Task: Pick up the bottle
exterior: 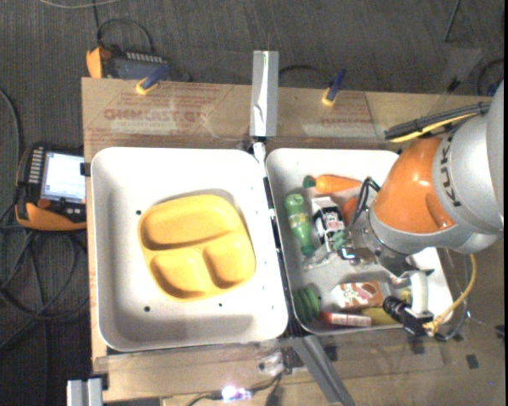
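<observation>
- Near the worktop's front edge, in the right bin: dark green item, red tube, snack packet.
- Mid right bin: hand lowered among clutter, grip state impossible to tell.
- Just left of hand: green bottle, lying flat, ungrasped.
- Left bin: yellow divided tray.
- Toward the far edge: carrot.

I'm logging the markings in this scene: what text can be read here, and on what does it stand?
"KU", large dark letters cut off at the frame edge, on the arm's grey housing.
Red print on the cardboard sheet: faint and reversed, unreadable.
Labels on the bottle and packets: too small.
Handheld screen: blurred.
</observation>
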### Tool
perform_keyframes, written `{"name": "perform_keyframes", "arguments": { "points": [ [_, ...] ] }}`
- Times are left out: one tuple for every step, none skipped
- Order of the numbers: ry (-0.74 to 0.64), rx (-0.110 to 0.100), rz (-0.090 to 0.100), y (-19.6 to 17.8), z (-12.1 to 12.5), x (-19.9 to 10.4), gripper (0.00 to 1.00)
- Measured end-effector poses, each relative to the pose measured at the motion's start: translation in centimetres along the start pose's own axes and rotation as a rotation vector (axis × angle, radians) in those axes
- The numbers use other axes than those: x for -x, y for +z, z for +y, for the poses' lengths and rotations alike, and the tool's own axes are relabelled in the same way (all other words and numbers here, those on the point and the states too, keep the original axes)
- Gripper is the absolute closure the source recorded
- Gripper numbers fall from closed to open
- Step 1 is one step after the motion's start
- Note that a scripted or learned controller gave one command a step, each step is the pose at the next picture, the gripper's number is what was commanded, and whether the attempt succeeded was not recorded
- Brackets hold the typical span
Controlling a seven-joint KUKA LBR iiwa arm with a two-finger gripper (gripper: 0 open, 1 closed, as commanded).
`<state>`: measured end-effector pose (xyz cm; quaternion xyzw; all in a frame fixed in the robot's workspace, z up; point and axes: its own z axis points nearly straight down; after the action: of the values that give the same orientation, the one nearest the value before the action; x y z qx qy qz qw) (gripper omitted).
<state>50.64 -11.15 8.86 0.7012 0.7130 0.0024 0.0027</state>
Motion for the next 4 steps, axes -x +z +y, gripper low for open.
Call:
{"name": "perform_keyframes", "arguments": {
  "points": [
    [-0.140,-0.009,0.001,-9.4,4.6,-7.3,0.00],
    [-0.107,-0.011,0.002,-9.4,2.8,-9.8,0.00],
    [-0.183,-0.010,0.001,-9.4,8.4,-5.4,0.00],
    [-0.183,-0.010,0.002,-9.4,7.7,-10.9,0.00]
  ]
}}
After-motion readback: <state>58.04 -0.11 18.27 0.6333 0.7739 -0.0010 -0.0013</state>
